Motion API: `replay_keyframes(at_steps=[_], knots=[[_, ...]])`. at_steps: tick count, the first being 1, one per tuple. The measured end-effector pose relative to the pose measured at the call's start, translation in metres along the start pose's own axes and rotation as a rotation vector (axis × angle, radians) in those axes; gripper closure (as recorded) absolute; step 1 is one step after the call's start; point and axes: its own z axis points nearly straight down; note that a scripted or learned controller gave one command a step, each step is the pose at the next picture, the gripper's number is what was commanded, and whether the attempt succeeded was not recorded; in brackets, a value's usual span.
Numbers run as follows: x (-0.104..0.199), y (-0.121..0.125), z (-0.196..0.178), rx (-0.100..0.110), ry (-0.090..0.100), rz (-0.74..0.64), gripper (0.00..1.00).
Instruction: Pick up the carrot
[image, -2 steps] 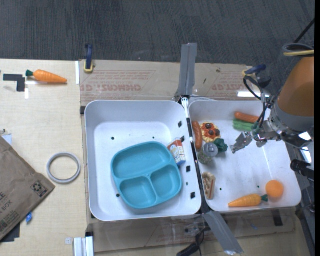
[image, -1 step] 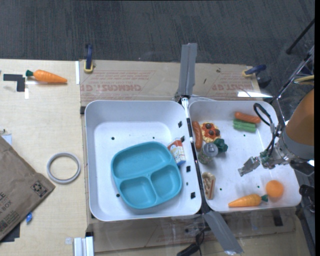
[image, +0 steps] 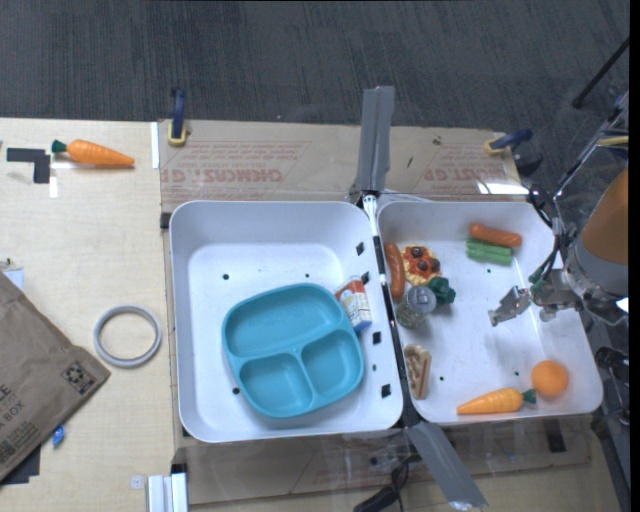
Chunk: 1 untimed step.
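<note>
The hand (image: 512, 306) hangs over the right bin (image: 470, 345), its fingers spread and holding nothing. The carrot (image: 490, 402) lies at the bin's near edge, touching an orange (image: 549, 379). A second carrot (image: 95, 153) lies on the tabletop (image: 80, 260) far left.

Grey arm (image: 590, 265), orange band, metallic pincer (image: 510, 306)

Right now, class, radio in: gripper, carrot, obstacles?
Gripper above right bin, holding nothing. Carrot at front wall, untouched. Orange beside it.
</note>
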Motion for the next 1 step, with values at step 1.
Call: replay_keyframes(at_steps=[1], knots=[[-0.0173,-0.0470,-0.0330,-0.001,0.000,-0.259,0.00]])
